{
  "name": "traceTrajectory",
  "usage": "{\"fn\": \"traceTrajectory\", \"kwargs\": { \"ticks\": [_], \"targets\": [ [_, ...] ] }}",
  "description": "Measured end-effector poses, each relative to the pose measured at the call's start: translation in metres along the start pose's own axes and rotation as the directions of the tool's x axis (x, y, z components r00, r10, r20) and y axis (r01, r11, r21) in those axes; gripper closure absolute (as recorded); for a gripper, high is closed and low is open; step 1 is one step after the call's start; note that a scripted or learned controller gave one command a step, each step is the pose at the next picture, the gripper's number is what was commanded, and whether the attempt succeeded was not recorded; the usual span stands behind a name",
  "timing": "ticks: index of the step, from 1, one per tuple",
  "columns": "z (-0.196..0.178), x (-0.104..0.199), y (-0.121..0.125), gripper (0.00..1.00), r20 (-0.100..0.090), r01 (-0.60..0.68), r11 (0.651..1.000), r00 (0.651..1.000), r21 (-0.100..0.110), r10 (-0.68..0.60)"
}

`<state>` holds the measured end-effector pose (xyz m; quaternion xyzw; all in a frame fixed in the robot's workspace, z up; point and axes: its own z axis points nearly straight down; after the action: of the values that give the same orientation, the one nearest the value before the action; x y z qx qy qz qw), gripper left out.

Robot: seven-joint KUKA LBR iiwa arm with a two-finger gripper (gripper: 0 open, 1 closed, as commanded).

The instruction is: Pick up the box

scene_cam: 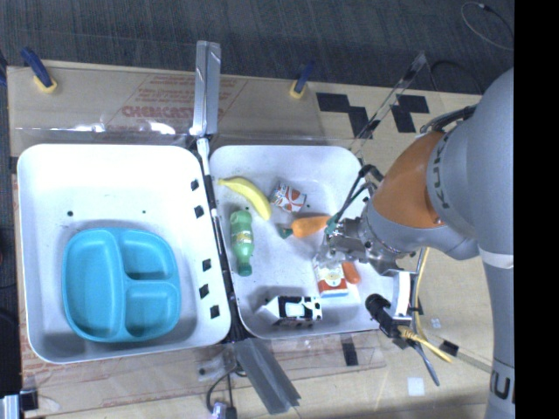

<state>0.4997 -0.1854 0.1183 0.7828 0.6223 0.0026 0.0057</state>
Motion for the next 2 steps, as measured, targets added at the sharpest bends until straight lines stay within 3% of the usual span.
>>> {"fn": "traceTrajectory", "kwargs": {
  "ticks": [1, 2],
  "targets": [
    [0.0, 0.0, 0.0, 0.0, 0.0, 0.001, 1.0, 1.0, 0.0, -0.001],
    [0.025, -0.012, -0.019, 0.0, -0.004, 0.019, 1.0, 1.0, 0.01, -0.019]
  ]
}}
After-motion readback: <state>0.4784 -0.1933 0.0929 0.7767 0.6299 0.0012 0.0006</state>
